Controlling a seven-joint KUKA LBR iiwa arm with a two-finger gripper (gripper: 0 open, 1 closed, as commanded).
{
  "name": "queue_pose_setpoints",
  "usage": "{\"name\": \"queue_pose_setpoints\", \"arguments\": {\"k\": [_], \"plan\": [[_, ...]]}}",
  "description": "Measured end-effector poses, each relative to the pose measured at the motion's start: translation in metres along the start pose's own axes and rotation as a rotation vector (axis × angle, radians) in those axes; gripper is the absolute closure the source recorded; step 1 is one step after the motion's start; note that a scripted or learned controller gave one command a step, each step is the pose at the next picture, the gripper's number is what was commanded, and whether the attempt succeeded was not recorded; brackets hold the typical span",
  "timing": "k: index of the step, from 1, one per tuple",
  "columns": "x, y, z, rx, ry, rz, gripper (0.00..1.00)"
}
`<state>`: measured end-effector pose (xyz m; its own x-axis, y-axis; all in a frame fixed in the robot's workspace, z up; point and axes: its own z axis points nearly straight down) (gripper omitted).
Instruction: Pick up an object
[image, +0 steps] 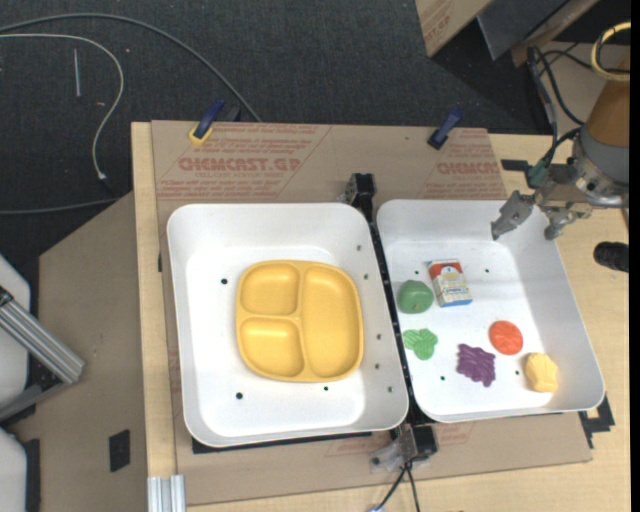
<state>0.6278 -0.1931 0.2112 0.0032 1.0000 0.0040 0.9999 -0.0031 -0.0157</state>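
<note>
So there are two shallow white plastic bins sitting side by side on a cardboard-covered bench (300, 150). The left bin (200, 300) holds a glossy yellow plastic plate (300, 320) with three compartments and rounded corners, lying flat near the middle.

The right bin (570, 300) is where the small stuff is. There's a little red-and-white printed carton (450, 282) lying flat, with a smooth round green ball-like piece (415, 296) just beside it on the left. Below that is a lumpy green leafy-looking piece (421, 343), then a knobbly purple grape-bunch shape (477, 363), a flat orange-red disc (506, 337) and a pale yellow chunky lump (542, 372) near the lower right corner. None of them touch each other except the ball and carton, which sit really close.

The grey two-finger gripper (531, 222) hangs over the upper right corner of the right bin, well apart from all the pieces. Its jaws are spread fairly wide with nothing between them, not touching anything I can see.
</note>
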Motion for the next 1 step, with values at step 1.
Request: {"name": "queue_pose_setpoints", "arguments": {"k": [1], "plan": [[0.0009, 0.0029, -0.0093, -0.015, -0.003, -0.004, 0.00]]}}
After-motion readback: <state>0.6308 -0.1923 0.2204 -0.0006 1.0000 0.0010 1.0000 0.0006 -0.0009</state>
